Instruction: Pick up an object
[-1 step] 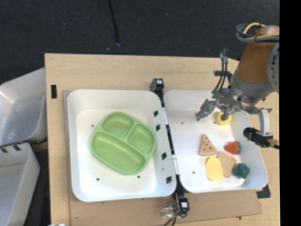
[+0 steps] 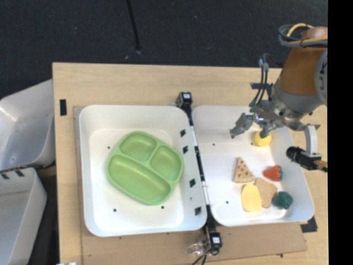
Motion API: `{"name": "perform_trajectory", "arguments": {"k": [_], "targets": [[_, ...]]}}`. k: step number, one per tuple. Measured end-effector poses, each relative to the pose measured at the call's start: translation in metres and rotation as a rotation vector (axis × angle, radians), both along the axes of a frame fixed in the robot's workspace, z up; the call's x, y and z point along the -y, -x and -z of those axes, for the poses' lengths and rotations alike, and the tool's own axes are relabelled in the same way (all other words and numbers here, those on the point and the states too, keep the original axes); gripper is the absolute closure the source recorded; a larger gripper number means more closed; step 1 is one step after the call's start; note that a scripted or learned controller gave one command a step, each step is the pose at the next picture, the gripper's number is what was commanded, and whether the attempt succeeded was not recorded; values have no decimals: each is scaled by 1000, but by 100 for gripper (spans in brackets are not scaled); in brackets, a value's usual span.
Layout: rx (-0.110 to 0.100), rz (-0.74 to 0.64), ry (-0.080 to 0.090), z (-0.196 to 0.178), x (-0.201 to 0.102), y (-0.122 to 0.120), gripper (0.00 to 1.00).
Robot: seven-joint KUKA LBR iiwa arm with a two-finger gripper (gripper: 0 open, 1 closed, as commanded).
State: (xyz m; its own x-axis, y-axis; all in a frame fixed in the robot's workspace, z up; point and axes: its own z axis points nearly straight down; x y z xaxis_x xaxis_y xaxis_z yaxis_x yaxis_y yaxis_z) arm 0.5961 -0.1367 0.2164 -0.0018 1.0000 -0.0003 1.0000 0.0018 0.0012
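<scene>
The right bin (image 2: 220,142) holds several toy foods. A small yellow piece (image 2: 262,140) lies near its far right side. Further forward are a pizza slice (image 2: 242,171), a red piece (image 2: 272,173), a pale yellow oval (image 2: 251,198), a tan toast slice (image 2: 266,190) and a green broccoli piece (image 2: 283,199). My gripper (image 2: 252,130) hangs over the bin's far part, open, its fingers spread apart. The small yellow piece sits just under the right finger (image 2: 267,128), not between the two. Nothing is held.
The left bin (image 2: 96,203) contains a green divided plate (image 2: 144,167). A black clip divider (image 2: 194,159) runs between the bins. The grey and orange arm (image 2: 300,76) comes in from the right above the right bin's far corner.
</scene>
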Motion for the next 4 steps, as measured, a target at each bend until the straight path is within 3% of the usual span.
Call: {"name": "perform_trajectory", "arguments": {"k": [2, 3, 4], "targets": [[-4, 6, 2, 114, -3, 1, 0], [0, 10, 1, 100, -3, 0, 100], [3, -1, 0, 53, -10, -5, 100]]}}
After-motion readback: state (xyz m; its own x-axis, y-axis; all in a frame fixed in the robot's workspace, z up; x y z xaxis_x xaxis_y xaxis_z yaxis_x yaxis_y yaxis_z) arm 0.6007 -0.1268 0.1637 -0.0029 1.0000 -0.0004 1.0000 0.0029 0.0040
